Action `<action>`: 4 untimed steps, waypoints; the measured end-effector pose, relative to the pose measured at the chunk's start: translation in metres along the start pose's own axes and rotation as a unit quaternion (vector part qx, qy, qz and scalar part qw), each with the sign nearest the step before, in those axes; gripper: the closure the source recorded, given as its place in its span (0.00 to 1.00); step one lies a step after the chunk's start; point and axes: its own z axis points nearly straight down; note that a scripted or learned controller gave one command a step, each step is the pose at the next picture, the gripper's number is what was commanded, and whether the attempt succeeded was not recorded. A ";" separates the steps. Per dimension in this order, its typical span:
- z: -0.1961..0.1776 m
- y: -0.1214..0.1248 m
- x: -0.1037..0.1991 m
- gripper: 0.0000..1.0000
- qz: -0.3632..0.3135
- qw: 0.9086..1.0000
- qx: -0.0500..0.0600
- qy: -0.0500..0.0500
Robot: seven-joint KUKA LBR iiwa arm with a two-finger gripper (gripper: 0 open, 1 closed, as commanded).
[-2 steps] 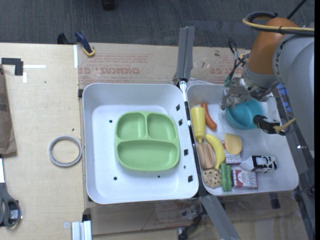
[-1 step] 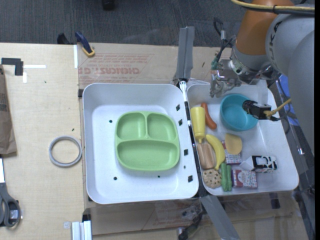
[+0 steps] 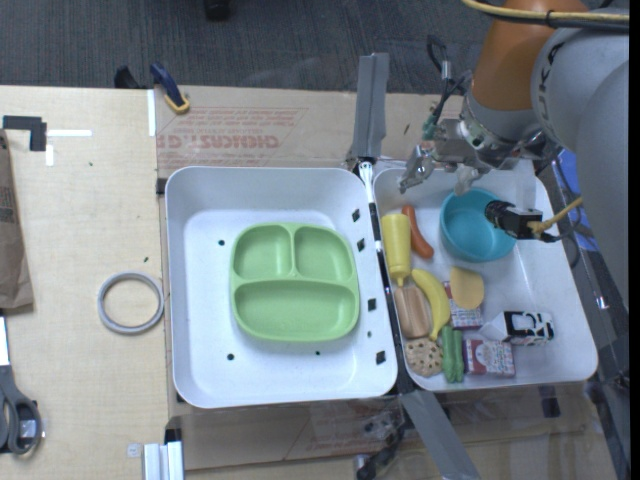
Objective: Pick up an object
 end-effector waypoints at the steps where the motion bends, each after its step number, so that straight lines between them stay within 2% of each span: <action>1: 0.000 0.001 -0.037 0.00 -0.027 1.000 -0.001 0.000; 2: 0.078 0.001 -0.080 0.00 -0.045 0.999 0.000 0.000; 3: 0.099 -0.003 -0.076 0.00 -0.025 1.000 0.000 0.000; 4: 0.087 -0.003 -0.079 1.00 -0.025 1.000 -0.001 -0.001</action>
